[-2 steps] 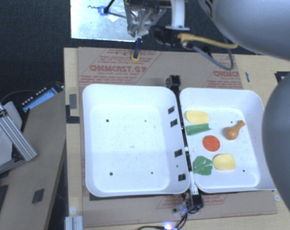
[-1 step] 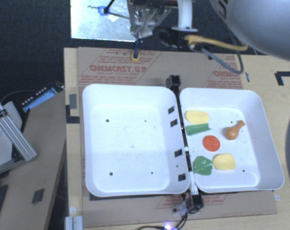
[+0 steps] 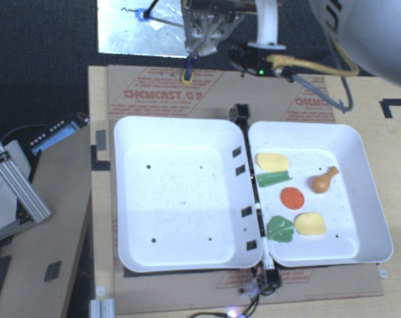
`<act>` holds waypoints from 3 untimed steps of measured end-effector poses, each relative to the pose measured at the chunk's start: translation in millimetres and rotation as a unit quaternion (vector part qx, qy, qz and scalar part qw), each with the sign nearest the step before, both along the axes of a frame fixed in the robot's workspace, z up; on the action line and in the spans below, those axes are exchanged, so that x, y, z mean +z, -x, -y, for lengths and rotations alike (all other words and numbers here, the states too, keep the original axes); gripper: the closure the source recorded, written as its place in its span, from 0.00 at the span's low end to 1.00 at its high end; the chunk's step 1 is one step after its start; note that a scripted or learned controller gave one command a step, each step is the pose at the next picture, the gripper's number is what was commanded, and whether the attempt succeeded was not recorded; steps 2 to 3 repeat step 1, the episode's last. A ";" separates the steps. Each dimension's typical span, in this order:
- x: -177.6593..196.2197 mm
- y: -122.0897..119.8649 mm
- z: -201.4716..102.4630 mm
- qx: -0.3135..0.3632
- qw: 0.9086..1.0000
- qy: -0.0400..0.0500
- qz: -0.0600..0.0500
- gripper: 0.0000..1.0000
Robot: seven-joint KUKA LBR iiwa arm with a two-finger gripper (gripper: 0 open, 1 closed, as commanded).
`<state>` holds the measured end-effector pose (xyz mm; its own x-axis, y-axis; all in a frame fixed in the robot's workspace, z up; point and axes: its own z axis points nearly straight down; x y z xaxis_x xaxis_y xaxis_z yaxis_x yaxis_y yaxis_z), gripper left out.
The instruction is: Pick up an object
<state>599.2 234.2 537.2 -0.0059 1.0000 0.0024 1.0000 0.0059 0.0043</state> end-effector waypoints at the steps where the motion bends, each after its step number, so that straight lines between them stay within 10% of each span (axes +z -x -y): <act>1: -1.9 -0.8 -0.2 0.000 1.000 0.001 -0.001 0.00; 3: -1.9 -0.8 -0.2 0.000 1.000 0.001 -0.001 0.00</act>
